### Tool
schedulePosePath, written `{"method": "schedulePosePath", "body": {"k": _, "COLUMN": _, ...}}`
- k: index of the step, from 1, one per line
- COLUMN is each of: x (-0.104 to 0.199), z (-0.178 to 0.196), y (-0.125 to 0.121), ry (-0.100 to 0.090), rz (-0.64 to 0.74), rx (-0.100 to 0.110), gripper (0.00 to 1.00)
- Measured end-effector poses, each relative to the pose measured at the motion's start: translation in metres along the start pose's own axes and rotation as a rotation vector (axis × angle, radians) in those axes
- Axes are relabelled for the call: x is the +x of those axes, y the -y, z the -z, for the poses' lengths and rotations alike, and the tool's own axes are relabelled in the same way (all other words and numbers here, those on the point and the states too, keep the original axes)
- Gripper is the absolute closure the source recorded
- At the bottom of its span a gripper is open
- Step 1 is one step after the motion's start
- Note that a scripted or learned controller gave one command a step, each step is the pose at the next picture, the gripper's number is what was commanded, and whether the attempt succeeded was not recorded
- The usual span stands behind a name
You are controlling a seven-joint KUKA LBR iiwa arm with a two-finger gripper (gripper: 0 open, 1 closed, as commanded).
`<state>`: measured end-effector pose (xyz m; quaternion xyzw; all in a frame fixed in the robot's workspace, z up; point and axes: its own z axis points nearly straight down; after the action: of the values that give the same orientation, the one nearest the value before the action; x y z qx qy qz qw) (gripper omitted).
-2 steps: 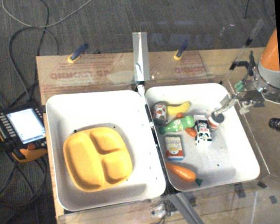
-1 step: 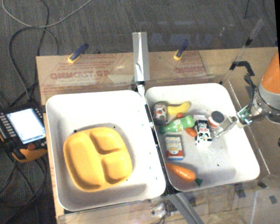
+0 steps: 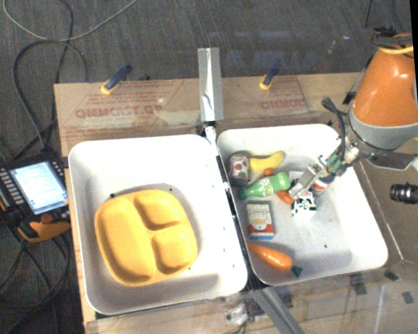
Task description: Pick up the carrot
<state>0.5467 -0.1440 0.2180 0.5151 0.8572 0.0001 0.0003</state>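
Looking down from the fixed camera, the bench carries two shallow white bins side by side. The left bin point(image 3: 84, 232) holds a yellow divided tray point(image 3: 147, 235) with three compartments. The right bin point(image 3: 360, 236) holds the small items: the carrot point(image 3: 271, 258) lies near the front edge, orange with a green tip pointing toward the right, apart from everything else. Just behind it stands a small carton point(image 3: 260, 220). Further back lie a green bottle point(image 3: 267, 187), a yellow banana point(image 3: 266, 163) and a small can point(image 3: 239, 166), clustered near the bin's inner wall.

Reaching in from the right, the grey arm with its orange band point(image 3: 388, 92) brings the gripper point(image 3: 307, 188) low over the middle of the right bin, beside the green bottle and just above a small black-and-white object point(image 3: 305, 204). Whether the claw is spread or closed cannot be told at this size, and nothing can be made out in it. The carrot sits well apart from the gripper, toward the front.
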Motion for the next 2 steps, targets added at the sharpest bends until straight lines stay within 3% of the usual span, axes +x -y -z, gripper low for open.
{"method": "schedulePosePath", "body": {"k": 1, "x": 0.053, "z": -0.030, "y": 0.038, "ry": -0.003, "rz": 0.093, "rx": 0.003, "gripper": 0.00}}
{"method": "schedulePosePath", "body": {"k": 2, "x": 0.018, "z": -0.087, "y": 0.062, "ry": -0.003, "rz": 0.514, "rx": 0.000, "gripper": 0.00}}
